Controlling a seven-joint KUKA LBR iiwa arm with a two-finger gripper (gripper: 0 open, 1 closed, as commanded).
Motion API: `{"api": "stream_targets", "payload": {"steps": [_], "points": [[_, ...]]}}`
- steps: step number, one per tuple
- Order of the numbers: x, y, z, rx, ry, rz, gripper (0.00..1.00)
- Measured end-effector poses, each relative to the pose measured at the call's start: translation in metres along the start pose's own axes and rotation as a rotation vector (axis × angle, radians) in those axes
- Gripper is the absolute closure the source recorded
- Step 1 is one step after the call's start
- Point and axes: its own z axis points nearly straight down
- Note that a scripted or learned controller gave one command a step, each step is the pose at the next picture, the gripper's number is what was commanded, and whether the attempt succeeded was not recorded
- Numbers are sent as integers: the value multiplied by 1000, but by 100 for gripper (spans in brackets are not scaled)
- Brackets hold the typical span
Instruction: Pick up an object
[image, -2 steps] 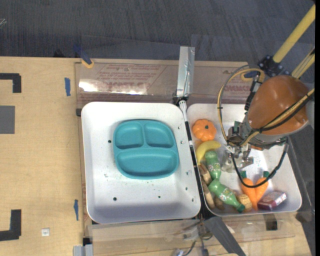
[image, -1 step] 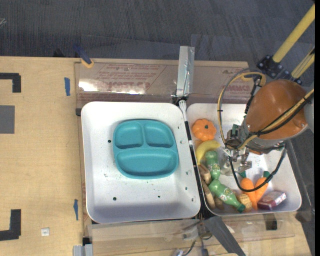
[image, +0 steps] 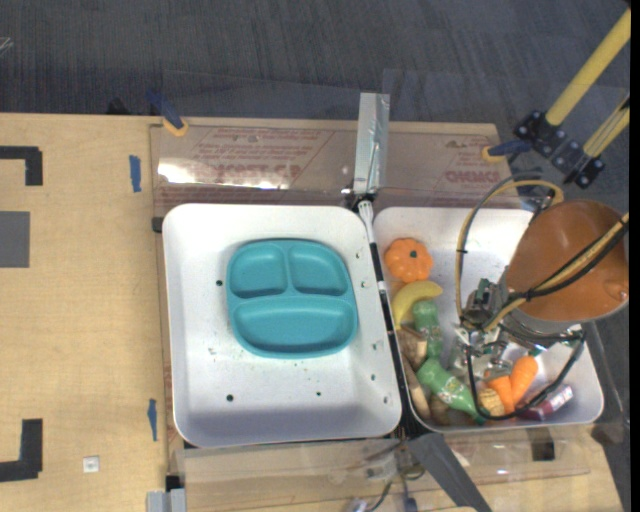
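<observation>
- The pick looks to be at its reaching stage: the arm (image: 565, 262) is low over the right bin (image: 592, 400), with the hand (image: 480, 345) down among the pile of objects, and nothing is seen lifted clear of the bin yet.
- Whether the hand is apart or closed, or has anything in it, cannot be told; cables and wrist hardware cover that spot.
- What seems left, as a judgement: close on one item, raise it free of the pile and show that it comes away.
- The right bin holds the candidates for the pick: a small orange pumpkin (image: 408, 259) near its far-left corner, a yellow banana (image: 413, 298) just in front of it, green pieces (image: 443, 384) towards the near side, an orange carrot-like item (image: 513, 383) beside the hand, and a purple-ended object (image: 553, 402) by the near-right wall.
- These items lie crowded and touching, so which one the hand is aimed at cannot be settled.
- The left bin (image: 200, 380) holds a teal divided plate (image: 292, 298), lying flat near its middle, with its compartments bare.
- Both bins sit side by side on the worktop (image: 75, 300).
</observation>
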Motion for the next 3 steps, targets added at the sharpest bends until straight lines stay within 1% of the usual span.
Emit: {"api": "stream_targets", "payload": {"steps": [1,2,3], "points": [[18,-101,3,-6,2,-226,100],[51,-150,5,-11,0,-473,100],[-3,-185,7,-13,-3,-593,100]]}}
